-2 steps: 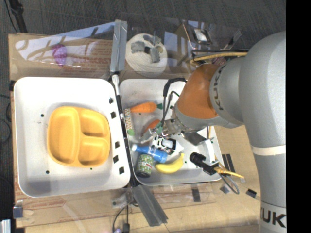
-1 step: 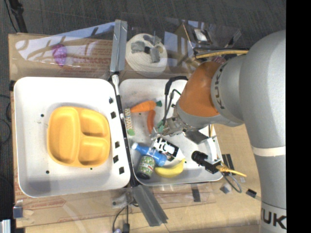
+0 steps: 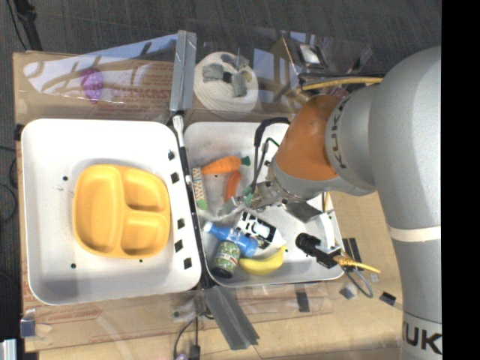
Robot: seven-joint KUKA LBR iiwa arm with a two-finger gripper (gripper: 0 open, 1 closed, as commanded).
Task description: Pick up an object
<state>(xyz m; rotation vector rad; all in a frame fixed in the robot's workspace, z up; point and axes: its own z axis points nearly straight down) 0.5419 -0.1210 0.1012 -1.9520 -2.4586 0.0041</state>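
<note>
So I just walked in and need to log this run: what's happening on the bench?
The grey arm reaches in over the right bin, its pincer low among a clutter of small things: a carrot, a banana, a green can and a blue item. Whether it has hold of anything can't be made out. The left bin holds a yellow divided tray.

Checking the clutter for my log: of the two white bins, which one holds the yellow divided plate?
The left bin holds the yellow divided plate. The right bin, under the gripper, holds small clutter instead: a banana, a carrot, a can.
</note>
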